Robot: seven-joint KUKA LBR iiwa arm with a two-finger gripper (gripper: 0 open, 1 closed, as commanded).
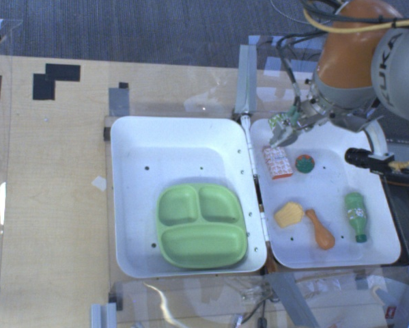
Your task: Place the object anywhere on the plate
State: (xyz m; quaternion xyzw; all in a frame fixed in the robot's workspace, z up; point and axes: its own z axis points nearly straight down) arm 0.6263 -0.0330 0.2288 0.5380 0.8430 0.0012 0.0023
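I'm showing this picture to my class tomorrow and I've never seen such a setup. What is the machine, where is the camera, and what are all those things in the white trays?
One camera looks down at a slant on a bench. The grey and orange machine is a robot arm; its gripper hangs over the right bin. That bin holds a red and white packet, a small round green and red item, a yellow piece, an orange spoon-like piece and a green bottle. The left bin holds a green divided plate. Nothing visibly sits between the fingers.
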